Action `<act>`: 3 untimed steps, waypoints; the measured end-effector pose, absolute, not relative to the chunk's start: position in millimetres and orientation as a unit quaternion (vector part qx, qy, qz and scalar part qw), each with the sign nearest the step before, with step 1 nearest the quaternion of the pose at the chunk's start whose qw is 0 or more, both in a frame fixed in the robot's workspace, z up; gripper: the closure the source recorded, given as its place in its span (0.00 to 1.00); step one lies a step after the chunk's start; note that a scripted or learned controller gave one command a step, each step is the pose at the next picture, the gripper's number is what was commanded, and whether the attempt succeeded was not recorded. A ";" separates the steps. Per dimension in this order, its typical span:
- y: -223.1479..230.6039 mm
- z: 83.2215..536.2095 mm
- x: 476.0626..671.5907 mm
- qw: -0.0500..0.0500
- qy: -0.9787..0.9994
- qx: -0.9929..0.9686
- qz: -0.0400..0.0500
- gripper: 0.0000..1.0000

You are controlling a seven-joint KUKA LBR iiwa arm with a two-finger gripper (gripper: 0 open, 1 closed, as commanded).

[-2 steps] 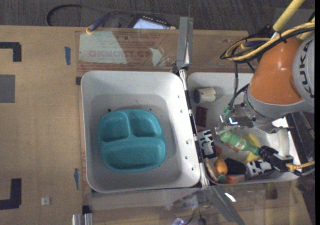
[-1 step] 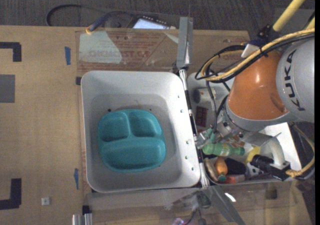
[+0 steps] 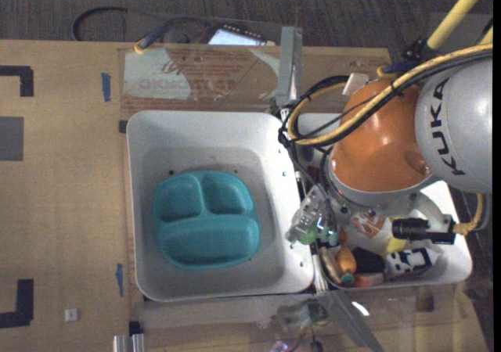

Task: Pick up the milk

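Overhead, slanted look at a cardboard-covered bench point(image 3: 63, 210) with two shallow white bins side by side. The left bin point(image 3: 149, 139) holds a teal divided plate point(image 3: 205, 217) lying flat on its floor, well apart from the action.

The grey arm point(image 3: 462, 123), with its orange band point(image 3: 380, 139), reaches in from the right and hangs low over the right bin point(image 3: 458, 260), covering most of it, presumably because the milk lies among the objects there. The gripper point(image 3: 313, 221) points down at the wall shared by the two bins, on the right bin's left side. Whether the claw is open or closed cannot be told, as the wrist hides it.

Along the right bin's near edge sit small crowded items: an orange piece point(image 3: 347, 262), and a black-and-white patterned carton point(image 3: 409, 260) that is probably the milk, though it is too hidden to be sure. It lies to the right of the gripper, near but apart from it.
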State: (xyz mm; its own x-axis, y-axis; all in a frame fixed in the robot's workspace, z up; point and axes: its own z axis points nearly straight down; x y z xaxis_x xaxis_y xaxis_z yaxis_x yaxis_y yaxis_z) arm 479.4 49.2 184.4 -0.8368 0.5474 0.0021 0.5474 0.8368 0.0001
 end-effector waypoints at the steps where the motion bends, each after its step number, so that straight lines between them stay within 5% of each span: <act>1: 67.5 184.6 479.6 0.000 -0.991 -0.136 -0.001 1.00; 2: 122.5 184.0 482.1 -0.002 -0.989 0.151 -0.002 1.00; 3: 146.4 206.4 491.3 -0.003 -0.988 0.157 -0.002 1.00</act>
State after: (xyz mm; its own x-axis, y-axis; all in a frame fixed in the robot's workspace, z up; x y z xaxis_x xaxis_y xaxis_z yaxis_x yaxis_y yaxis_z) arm 491.3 146.4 206.4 -0.9508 -0.3096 -0.0055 -0.3097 0.9508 0.0022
